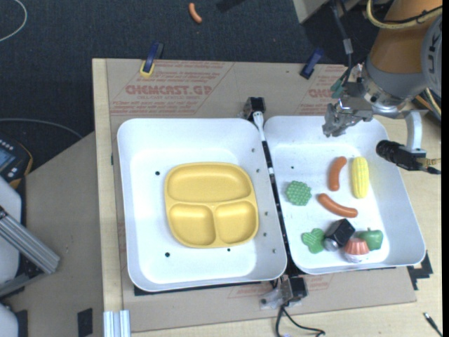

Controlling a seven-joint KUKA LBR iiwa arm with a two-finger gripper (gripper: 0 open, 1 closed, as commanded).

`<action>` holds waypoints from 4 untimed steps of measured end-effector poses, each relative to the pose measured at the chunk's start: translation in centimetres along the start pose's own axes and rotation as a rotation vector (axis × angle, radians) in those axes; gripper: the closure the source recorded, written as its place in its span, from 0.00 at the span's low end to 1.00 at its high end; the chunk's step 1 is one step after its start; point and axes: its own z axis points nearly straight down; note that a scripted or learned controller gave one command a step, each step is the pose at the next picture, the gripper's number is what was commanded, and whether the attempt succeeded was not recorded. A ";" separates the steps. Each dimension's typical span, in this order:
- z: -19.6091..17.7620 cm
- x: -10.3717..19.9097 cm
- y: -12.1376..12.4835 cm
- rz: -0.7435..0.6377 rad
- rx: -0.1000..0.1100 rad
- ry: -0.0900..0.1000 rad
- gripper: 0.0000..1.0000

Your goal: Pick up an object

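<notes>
The gripper (339, 123) (whether it pinches anything, I cannot tell) hovers at the right bin's (400, 188) far edge, the sausage (337, 173) lying lengthwise just nearward.

Right bin, contents:
- corn cob (360, 176), yellow, lying lengthwise up-down, upper right of the bin
- sausage (337, 173), orange-red, just left of the corn, roughly parallel to it
- second sausage (337, 204), orange-red, slanting down to the right, centre of the bin
- green leafy piece (298, 192), round, left of centre
- broccoli-like green piece (313, 240), lower left
- black block (342, 232), touching it
- red-and-white piece (356, 249), bottom edge
- green pepper (373, 239), lower right
</notes>
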 end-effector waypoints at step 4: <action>0.9 9.7 -9.8 0.003 0.001 -0.001 1.00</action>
